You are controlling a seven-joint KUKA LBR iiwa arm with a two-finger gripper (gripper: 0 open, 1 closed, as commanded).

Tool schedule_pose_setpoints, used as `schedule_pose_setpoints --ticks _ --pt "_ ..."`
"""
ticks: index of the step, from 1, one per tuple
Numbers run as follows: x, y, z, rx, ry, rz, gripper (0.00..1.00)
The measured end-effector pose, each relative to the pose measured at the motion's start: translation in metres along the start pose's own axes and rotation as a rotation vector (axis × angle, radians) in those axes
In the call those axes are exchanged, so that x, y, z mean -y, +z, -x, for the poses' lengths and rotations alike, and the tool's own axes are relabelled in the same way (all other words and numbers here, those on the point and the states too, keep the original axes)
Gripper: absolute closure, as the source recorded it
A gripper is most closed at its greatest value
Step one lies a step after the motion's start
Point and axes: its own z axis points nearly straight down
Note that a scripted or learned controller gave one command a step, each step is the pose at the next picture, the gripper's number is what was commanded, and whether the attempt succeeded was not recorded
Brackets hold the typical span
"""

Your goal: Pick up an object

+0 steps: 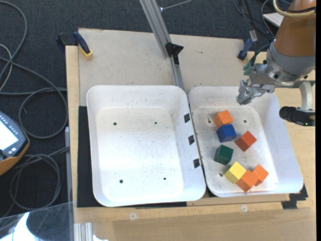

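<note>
The counter (130, 59) is a pale wooden board with a light, scuffed top, set over dark carpet. Two shallow white bins sit on it side by side, their inner rims touching: the left bin (98, 134) and the right bin (286, 149). A black mat (82, 154) shows under the left bin along its left edge. A blue and yellow clamp (83, 44) grips the far left corner, and a blue clamp (246, 48) sits at the far right edge. A grey metal post (160, 26) rises from the counter's back, between the bins.
</note>
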Motion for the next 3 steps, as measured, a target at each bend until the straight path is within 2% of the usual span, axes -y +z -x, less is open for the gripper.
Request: schedule_pose_setpoints --ticks 2,3 --pt "0.034 0.005 -0.082 0.000 -0.001 -0.001 1.00" --pt "0.058 0.002 -0.134 -0.001 -0.002 -0.002 1.00"
